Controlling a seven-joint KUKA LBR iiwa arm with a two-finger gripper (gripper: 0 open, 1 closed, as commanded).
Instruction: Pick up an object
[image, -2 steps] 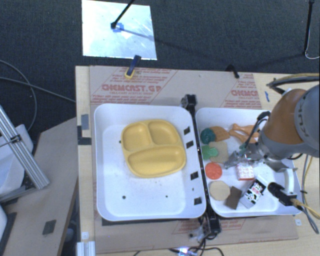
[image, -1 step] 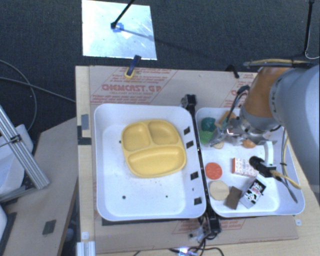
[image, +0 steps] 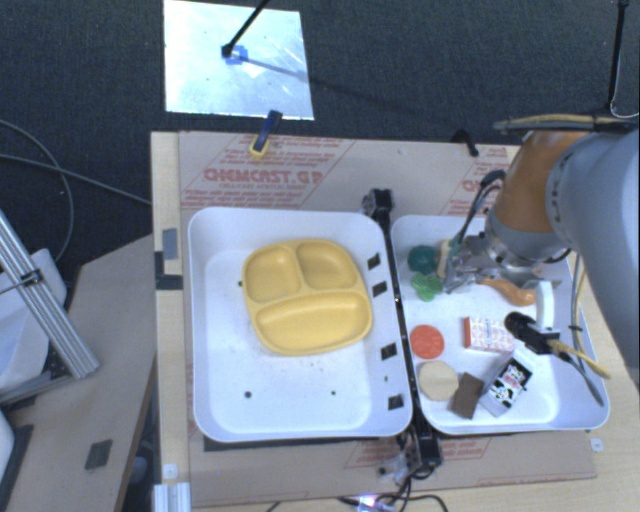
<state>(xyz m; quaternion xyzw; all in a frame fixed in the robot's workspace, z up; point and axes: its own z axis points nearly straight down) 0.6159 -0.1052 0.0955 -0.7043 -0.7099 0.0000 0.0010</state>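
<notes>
The gripper (image: 452, 272) hung low in the right bin (image: 572, 408), just beside the green toys (image: 424, 272), likely its target; whether its fingers were spread couldn't be told.

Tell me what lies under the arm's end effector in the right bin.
Green pieces lie right beneath the end effector, with an orange piece beside it. The arm covers that back part of the right bin, so anything else there is hidden.

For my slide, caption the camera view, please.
End effector above green toys in right bin; yellow tray in left bin.
</notes>
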